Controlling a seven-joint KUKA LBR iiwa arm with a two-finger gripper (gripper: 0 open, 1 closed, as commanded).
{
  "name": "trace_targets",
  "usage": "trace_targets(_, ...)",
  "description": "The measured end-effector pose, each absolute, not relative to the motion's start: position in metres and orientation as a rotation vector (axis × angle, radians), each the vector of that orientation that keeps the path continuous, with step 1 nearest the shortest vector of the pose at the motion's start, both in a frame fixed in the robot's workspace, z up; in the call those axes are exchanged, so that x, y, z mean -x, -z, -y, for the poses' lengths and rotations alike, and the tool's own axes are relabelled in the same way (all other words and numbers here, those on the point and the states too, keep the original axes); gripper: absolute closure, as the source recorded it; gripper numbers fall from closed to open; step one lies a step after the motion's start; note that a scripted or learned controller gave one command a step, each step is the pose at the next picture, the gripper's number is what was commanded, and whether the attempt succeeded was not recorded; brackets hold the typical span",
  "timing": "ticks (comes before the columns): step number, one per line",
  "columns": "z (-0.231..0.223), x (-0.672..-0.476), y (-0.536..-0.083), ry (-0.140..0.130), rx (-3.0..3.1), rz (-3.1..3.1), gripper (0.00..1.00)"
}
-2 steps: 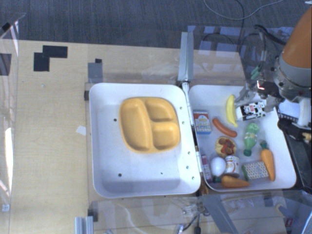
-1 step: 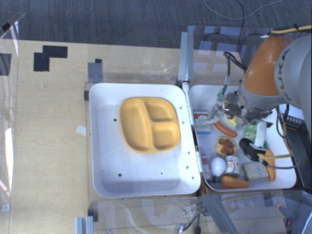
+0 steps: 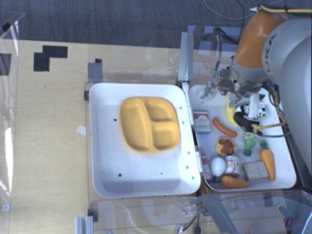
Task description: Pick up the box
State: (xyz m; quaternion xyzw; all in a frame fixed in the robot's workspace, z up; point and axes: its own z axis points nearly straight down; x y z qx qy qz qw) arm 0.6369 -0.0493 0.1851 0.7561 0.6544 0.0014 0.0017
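**Small carton lies flat by the bin's left wall**

The box (image 3: 201,122), a small red-and-blue printed carton, lies flat in the right-hand bin (image 3: 287,179), close against its left wall at centre-right of the frame. It looks light and fairly stiff, though thin card would likely dent under a hard squeeze. Its narrow width seems the best place to take hold, with a sausage (image 3: 224,127) just to its right. The gripper (image 3: 225,90) hangs above and to the right; whether it is spread cannot be told.
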Motion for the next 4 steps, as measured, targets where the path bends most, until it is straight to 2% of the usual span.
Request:
trace_targets(1, 0.099, -0.578, -0.124, -0.002, -2.546, -1.837, 0.00)
trace_targets(2, 0.086, -0.665, -0.122, -0.005, -2.559, -1.817, 0.00)
trace_targets(3, 0.084, -0.624, -0.103, -0.022, -2.613, -1.724, 0.00)
trace_targets(4, 0.090, -0.585, -0.130, -0.005, -2.603, -1.757, 0.00)
